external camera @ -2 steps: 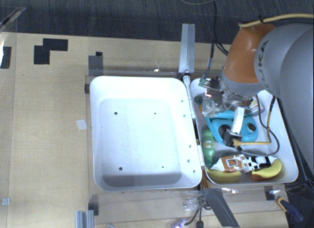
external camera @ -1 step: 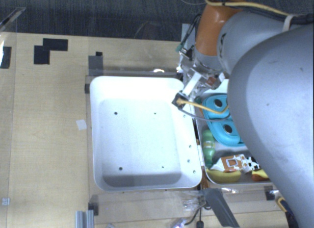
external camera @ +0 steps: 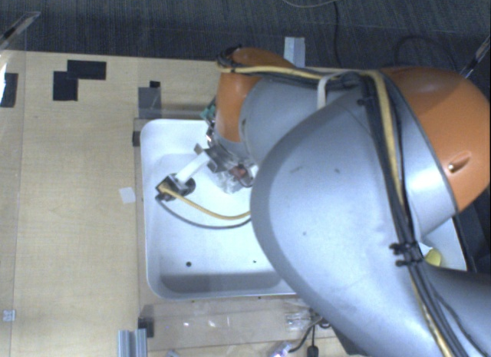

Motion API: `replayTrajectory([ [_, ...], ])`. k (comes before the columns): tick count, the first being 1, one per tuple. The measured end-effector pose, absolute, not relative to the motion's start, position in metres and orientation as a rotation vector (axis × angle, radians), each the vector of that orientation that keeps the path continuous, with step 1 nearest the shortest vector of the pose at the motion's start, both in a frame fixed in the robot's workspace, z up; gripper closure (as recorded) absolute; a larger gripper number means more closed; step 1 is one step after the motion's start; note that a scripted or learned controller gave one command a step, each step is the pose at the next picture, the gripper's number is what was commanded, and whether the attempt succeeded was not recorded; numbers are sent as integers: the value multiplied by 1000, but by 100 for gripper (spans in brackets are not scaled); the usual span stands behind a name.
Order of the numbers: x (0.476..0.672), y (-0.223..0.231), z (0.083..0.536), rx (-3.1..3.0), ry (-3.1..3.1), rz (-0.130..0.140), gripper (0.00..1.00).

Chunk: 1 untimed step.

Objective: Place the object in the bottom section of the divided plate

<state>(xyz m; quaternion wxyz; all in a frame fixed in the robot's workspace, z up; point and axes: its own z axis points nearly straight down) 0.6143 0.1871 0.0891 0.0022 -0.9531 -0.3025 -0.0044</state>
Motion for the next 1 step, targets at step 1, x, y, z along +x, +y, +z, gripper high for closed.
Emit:
replayTrajectory([
  [1, 652, 157, 88, -3117, -364, -14, 100],
])
